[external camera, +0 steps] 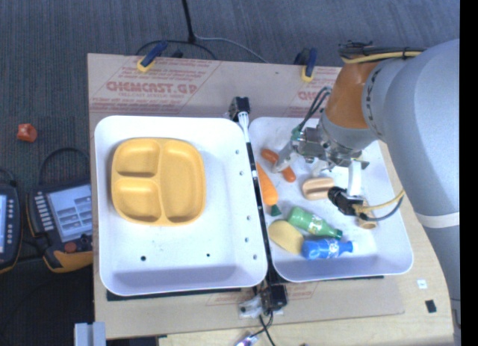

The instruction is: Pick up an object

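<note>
Camera view: my gripper (323, 159) hangs low in the right bin (388, 262), just above a toy hot dog (319, 186); whether it is open or shut I cannot tell. Carrot (266, 186), green bottle (312, 222) and blue bottle (326, 248) lie nearby. I should centre over one item, clear of its neighbours, then descend.

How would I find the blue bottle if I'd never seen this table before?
Look in the right white bin, the one the grey arm reaches into. Go to its near edge, where three things lie close together: a yellow lemon-shaped toy, a green bottle and the blue bottle. It lies on its side, nearest the front, and is the only blue thing there.
</note>
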{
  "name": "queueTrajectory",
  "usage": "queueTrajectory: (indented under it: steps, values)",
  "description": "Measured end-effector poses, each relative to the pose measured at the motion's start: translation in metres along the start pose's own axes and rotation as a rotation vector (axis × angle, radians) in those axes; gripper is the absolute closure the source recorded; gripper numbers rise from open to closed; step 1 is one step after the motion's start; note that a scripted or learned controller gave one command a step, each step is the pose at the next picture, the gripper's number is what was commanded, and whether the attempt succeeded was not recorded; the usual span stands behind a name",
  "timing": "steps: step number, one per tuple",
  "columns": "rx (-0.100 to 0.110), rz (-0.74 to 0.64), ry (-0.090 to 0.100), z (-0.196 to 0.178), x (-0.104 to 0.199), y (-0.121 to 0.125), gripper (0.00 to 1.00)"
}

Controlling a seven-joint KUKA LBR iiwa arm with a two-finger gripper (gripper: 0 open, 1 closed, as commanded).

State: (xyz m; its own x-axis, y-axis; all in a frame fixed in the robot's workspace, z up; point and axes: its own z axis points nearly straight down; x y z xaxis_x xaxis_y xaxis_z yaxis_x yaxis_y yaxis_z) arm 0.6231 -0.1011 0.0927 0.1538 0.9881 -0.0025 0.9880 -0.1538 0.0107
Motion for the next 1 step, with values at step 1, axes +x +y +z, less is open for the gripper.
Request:
queueTrajectory:
  steps: [1]
  values:
    - [-0.007, -0.001, 0.008, -0.0111, 0.0039, 0.0026, 1.0]
